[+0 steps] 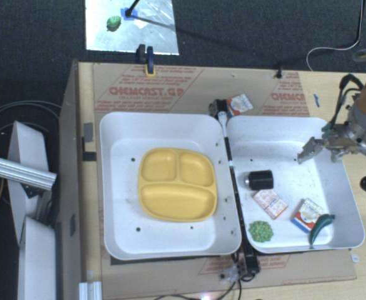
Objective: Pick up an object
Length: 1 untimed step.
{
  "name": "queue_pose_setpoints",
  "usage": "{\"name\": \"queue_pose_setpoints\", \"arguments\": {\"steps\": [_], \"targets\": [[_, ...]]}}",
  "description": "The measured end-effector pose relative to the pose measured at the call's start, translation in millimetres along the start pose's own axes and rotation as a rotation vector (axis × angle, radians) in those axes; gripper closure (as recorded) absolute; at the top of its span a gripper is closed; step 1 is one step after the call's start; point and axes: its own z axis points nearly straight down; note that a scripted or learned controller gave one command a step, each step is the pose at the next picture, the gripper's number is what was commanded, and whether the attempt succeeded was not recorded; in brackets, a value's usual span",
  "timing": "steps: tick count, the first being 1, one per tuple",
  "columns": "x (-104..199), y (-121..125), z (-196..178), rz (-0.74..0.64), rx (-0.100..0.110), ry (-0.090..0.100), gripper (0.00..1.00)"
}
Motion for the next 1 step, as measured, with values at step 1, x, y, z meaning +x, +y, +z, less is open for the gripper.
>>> {"name": "queue_pose_setpoints", "arguments": {"steps": [1], "targets": [[48.6, -2.8, 115.0, 0.005, -0.005, -0.011, 0.0]]}}
